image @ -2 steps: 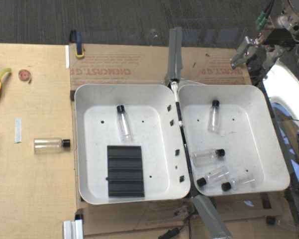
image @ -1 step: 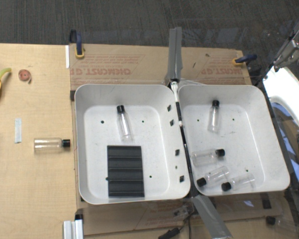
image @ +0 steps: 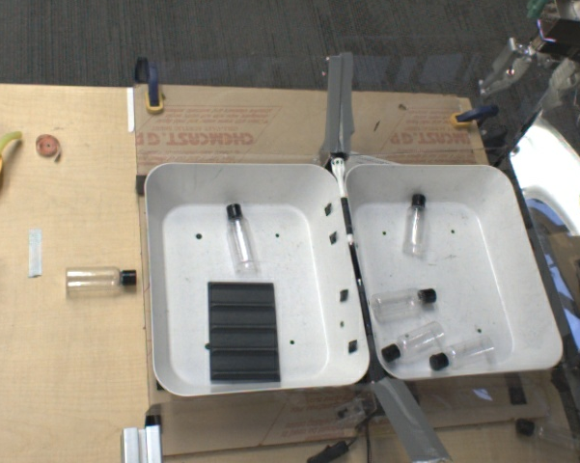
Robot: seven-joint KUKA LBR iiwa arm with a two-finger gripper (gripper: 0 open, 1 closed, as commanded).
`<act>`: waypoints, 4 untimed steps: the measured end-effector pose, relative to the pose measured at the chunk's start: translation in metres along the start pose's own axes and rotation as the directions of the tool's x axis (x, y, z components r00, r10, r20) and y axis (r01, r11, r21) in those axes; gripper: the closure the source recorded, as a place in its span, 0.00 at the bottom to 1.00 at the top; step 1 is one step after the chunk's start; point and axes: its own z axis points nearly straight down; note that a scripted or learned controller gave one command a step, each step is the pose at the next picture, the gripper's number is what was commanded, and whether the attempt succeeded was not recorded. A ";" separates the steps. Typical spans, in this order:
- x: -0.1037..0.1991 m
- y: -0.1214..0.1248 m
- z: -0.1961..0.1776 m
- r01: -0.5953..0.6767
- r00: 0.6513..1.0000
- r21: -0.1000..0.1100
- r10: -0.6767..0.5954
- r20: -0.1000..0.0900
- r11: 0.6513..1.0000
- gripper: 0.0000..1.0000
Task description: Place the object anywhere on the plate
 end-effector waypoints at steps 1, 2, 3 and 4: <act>-0.067 -0.093 -0.012 -0.040 0.999 0.001 0.040 -0.001 0.999 0.00; 0.017 -0.069 -0.012 -0.268 0.963 0.002 0.268 0.000 0.963 0.00; -0.052 -0.130 -0.012 -0.274 0.962 0.002 0.274 0.000 0.962 0.00; -0.110 -0.129 -0.011 -0.389 0.921 0.002 0.389 0.000 0.921 0.00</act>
